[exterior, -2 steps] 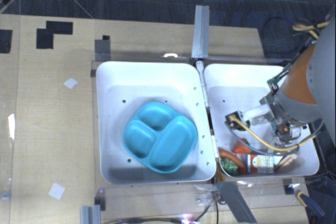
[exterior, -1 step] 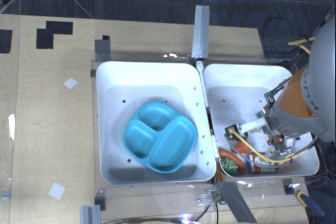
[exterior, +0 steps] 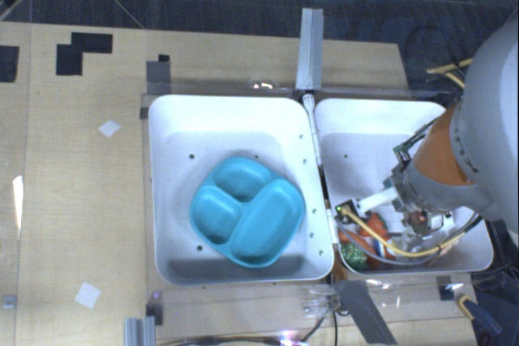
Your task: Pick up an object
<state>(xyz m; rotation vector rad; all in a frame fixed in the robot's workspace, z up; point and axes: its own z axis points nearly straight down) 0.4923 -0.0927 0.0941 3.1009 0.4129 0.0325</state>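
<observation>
pincer [exterior: 418, 227] is down in the right bin [exterior: 365, 126], can't tell its state, with the orange carrot-looking thing [exterior: 365, 229] just left of it, lying diagonally.

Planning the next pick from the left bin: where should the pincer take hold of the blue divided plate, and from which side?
Grip the blue divided plate by its raised outer rim, coming straight down from above. It lies flat and open side up in the left bin, too wide to span, so one finger inside a compartment and one outside the rim looks best. The upper left edge has the most bare floor around it.
</observation>
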